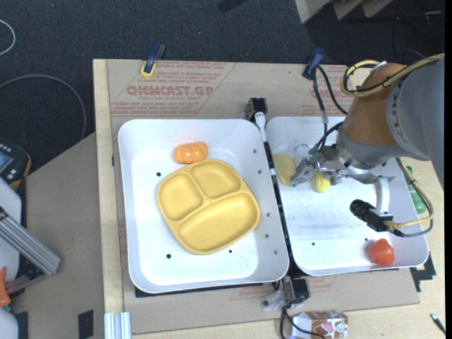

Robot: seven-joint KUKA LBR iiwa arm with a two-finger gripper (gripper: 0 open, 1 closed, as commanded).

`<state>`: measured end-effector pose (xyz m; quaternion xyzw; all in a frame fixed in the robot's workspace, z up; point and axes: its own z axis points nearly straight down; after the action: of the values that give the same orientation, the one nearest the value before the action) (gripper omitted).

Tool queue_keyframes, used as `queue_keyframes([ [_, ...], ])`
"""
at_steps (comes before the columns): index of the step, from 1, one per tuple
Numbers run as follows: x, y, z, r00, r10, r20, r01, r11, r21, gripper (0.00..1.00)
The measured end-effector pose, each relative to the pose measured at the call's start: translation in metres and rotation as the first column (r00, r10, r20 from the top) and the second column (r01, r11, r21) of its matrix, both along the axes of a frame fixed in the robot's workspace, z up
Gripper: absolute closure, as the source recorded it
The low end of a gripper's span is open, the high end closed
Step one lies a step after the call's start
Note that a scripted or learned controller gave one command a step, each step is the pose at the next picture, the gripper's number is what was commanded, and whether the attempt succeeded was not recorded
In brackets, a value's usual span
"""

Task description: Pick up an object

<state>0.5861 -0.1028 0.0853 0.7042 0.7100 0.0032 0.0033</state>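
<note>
- Camera view: the gripper [316,172] is down in the right bin [332,253], fingers clamped on a small yellow piece [322,183].
- A pale yellow lemon-like object [283,168] sits just beside it, against the bin's left wall.
- The yellow piece looks like light, hard toy plastic, likely slick, so a grip across its middle seems safest.
- An orange-red ball [381,251] waits near the front corner; the yellow divided plate [207,205] fills the left bin [141,253].

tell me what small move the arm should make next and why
Probably lift straight up a little. The gripper sits low in the right bin on a small yellow object, and a short rise would show whether it comes along.
</note>
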Motion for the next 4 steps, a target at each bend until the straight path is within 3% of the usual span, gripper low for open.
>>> queue_keyframes([
  [1,-0.043,-0.010,-0.001,1.000,-0.010,-0.015,0.010,1.000,0.002,0.00],
  [2,0.026,0.011,0.000,1.000,-0.003,-0.003,0.003,1.000,-0.001,0.00],
  [3,-0.030,0.010,-0.001,1.000,-0.010,-0.016,0.010,1.000,0.002,0.00],
  [4,-0.106,0.062,0.105,1.000,-0.004,-0.008,0.004,1.000,0.004,0.00],
])
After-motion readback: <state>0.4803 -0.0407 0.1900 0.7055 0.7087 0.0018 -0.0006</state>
